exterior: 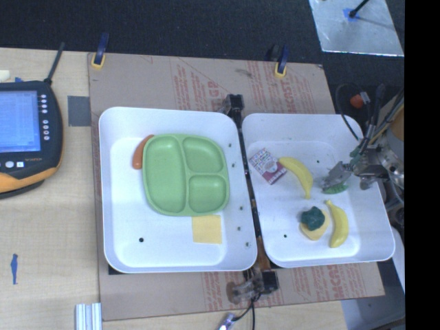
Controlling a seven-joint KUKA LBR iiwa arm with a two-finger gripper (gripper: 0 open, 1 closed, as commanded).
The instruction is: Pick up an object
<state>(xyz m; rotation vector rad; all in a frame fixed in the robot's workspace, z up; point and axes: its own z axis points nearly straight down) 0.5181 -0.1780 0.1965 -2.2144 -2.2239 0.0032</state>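
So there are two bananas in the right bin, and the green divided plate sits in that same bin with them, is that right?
Not quite. The two bananas, one and the other, do lie in the right bin, but the green divided plate sits in the left bin, next to a yellow square. The camera view shows this.

1. My fingers (337, 179) look like dull grey metal.
2. The two bins (110, 184) below me are smooth white plastic with a soft sheen.
3. The green tray (185, 174) is matt plastic.
4. Both bananas (297, 174) look like smooth, glossy plastic.
5. The sheet (172, 81) under the bins is rough brown cardboard.
6. The bench (48, 253) is pale, matt wood.
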